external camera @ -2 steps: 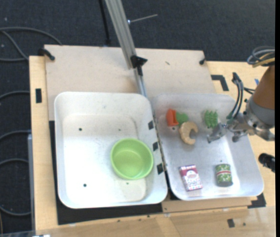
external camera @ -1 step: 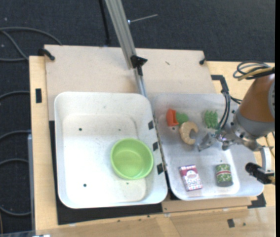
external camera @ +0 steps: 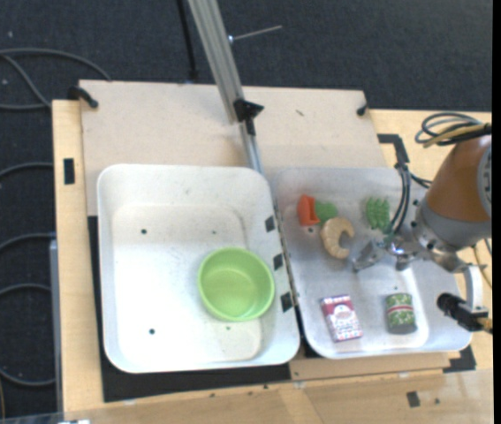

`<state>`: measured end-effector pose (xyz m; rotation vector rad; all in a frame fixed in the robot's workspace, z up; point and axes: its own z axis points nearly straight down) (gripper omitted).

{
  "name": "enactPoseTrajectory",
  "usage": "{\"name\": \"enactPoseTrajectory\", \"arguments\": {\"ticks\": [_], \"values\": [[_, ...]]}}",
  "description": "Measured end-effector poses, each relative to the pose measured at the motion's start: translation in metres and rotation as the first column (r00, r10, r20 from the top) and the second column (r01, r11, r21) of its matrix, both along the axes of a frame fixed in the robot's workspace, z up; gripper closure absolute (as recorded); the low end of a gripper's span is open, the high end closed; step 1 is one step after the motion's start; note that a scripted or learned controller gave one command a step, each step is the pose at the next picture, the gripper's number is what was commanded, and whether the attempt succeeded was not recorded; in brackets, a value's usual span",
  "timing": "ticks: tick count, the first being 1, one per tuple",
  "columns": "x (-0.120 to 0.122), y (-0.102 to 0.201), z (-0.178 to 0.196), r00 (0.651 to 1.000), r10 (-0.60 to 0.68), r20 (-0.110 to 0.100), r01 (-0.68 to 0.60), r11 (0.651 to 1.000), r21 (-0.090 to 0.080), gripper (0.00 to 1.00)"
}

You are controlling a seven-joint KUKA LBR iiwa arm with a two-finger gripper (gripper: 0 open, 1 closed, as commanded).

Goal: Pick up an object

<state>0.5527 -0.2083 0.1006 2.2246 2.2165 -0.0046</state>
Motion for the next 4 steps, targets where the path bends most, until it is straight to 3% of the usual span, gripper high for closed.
{"name": "enactPoseTrajectory", "arguments": {"ticks": [1, 3, 4], "values": [[0.001, 0.000, 0.012, 1.000, -0.003, 0.005, 0.003, 1.000, 0.000, 1.00], [-0.003, -0.008, 0.118, 1.000, 0.007, 0.007, -0.007, 1.000, 0.000, 1.00], [0.014, 0.044, 0.132, 1.000, 0.012, 0.005, -0.012, 1.000, 0.004, 1.00]]}}
